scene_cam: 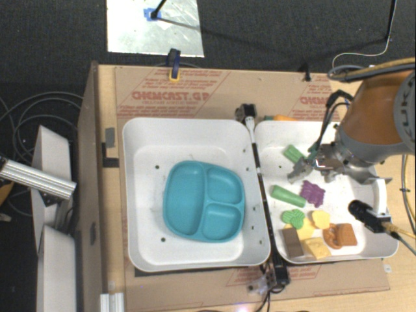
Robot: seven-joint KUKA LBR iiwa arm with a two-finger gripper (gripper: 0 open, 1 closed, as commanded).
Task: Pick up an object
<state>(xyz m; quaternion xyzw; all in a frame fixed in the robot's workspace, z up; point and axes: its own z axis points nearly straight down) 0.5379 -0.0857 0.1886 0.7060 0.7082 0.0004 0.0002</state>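
Two white bins (pixel 140 174) on a cardboard-covered bench (pixel 195 93), dark floor around. Teal divided plate (pixel 203 201) in the left bin. Toy foods (pixel 312 223) in the right, under the gripper (pixel 305 169); grip state perhaps open, cannot tell.

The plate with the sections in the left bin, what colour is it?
Teal blue; the plate shows best in the camera view.

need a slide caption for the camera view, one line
KUKA arm's gripper hovers in the right white bin above small toy foods; a teal divided plate sits in the left white bin.
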